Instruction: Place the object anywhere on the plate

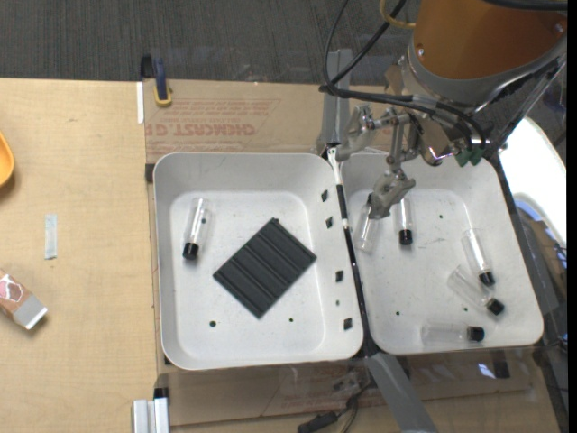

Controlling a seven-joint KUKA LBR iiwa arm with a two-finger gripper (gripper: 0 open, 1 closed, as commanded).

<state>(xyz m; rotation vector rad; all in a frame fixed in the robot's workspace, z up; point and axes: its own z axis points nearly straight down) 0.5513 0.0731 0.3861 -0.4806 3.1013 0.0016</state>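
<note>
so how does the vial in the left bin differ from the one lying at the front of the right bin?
The left-bin vial lies alone beside the dark ribbed plate, its black cap toward the front. The front right-bin vial lies crosswise, cap pointing right, with other vials nearby. Both are clear tubes with black caps.

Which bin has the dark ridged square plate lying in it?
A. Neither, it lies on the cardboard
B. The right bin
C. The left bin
C. The dark ridged plate lies turned like a diamond on the floor of the left bin, with one clear vial beside it; the right bin holds several more vials, and the pincer hangs over that one.
</note>
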